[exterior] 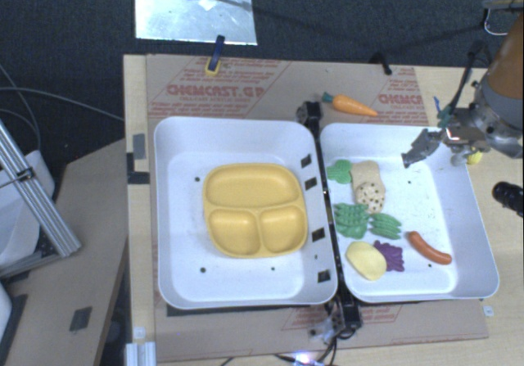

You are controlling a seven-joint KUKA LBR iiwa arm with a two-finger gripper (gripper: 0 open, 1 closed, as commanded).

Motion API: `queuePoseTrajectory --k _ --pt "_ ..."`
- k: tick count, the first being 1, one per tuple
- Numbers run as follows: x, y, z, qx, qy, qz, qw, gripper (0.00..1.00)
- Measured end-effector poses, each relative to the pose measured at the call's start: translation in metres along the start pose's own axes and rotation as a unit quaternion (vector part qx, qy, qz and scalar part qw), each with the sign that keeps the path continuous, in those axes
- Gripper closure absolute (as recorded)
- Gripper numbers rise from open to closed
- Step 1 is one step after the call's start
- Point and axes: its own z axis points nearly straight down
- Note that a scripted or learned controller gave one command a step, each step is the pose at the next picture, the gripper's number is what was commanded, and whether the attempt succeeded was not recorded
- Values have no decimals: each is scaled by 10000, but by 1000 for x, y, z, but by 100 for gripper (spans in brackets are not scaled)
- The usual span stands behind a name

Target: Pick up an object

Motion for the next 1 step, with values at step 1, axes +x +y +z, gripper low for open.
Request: queuePoseTrajectory --k 1 --pt "-34 -74 -87 -30 -13 33 10000 0"
